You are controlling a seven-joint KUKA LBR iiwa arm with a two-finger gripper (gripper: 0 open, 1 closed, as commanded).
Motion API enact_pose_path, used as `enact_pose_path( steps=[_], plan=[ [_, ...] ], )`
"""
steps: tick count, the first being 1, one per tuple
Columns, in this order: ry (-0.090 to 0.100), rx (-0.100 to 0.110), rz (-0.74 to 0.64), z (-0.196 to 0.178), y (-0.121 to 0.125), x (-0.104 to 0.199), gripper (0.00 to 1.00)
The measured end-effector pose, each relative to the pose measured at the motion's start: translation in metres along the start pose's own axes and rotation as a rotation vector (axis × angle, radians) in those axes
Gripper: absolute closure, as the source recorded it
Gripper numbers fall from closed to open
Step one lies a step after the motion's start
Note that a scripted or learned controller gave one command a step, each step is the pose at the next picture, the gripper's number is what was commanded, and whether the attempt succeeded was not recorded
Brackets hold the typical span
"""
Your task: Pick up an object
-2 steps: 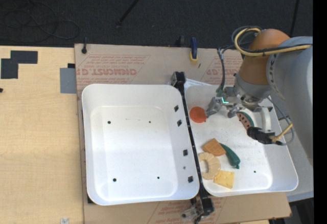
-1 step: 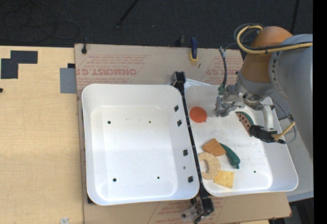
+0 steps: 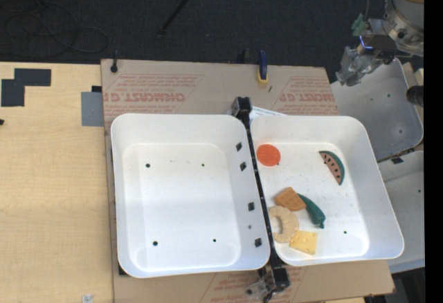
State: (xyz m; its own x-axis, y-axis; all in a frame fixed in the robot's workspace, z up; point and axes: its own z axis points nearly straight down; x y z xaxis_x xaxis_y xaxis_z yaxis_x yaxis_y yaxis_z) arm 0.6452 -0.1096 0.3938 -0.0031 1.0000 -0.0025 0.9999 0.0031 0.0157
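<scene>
I hold gripper [image 3: 356,66] at 2 o'clock, off right bin [image 3: 377,177] — jaw state unclear; approach step, next descend onto orange disc [image 3: 268,154].

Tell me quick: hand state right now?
Hand: cannot be told; it is up at the view's upper right, above the bench, away from the bins.

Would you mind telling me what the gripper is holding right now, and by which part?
Nothing shows between its fingers: the gripper hangs outside the bins, far from the toys.

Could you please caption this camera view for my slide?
Gripper raised beyond the right bin, which holds an orange disc, watermelon slice and other toys.
</scene>
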Motion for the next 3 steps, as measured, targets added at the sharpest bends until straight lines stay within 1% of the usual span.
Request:
enact_pose_path(
  steps=[1, 2, 3],
  plan=[
    [0.002, 0.018, 0.000, 0.0115, -0.0014, 0.0005, 0.00],
    [0.001, 0.019, -0.005, 0.0016, -0.0008, 0.0011, 1.00],
    [0.001, 0.020, -0.006, 0.0021, -0.0009, 0.0014, 0.00]
  ],
)
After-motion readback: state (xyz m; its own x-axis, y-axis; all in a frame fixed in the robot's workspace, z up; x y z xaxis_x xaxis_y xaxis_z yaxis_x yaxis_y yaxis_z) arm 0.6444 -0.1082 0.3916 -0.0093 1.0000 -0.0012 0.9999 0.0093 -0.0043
